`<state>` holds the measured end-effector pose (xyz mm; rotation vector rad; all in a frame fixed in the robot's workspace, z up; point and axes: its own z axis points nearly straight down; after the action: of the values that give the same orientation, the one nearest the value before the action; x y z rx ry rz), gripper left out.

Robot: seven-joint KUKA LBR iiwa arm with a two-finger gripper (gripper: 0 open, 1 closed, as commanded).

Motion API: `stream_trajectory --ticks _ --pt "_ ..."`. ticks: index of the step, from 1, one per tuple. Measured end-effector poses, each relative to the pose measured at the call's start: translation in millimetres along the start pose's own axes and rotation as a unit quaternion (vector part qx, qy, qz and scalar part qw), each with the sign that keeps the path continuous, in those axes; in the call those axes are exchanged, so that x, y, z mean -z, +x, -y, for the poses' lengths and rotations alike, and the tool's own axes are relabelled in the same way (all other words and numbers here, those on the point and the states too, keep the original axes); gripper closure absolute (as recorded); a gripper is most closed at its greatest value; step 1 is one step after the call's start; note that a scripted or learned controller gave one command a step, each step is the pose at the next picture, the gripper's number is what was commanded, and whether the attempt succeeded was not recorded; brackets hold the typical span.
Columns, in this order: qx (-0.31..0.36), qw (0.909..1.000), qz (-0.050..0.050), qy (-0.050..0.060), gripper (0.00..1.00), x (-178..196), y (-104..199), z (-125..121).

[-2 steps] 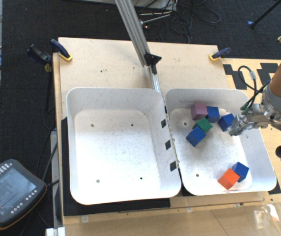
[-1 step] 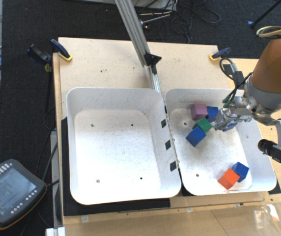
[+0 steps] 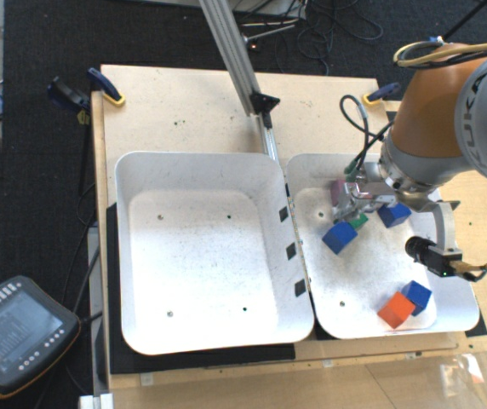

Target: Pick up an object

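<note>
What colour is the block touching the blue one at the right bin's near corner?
Orange block, seen in the camera view beside the blue block.

In the right bin [image 3: 448, 318], 2 blocks [image 3: 340, 236] [image 3: 393, 215] sit under the gripper [image 3: 356, 196] near 12 o'clock, and 2 touching blocks [image 3: 396, 310] [image 3: 416, 296] sit at 5 o'clock.

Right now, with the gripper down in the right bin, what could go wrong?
1. The gripper sits amid a tight cluster: blue block, green piece, second blue block. It may knock them or grab two.
2. The wrist hides the contact, so a miss could pass unnoticed.
</note>
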<state>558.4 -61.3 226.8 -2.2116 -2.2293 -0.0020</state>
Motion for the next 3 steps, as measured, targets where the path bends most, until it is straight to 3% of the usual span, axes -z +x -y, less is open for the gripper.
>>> stream_trajectory --ticks 2,3 --pt "0.0 1.0 0.0 -0.001 1.0 15 99 -30" --pt "0.0 1.0 0.0 -0.001 1.0 15 151 -32"
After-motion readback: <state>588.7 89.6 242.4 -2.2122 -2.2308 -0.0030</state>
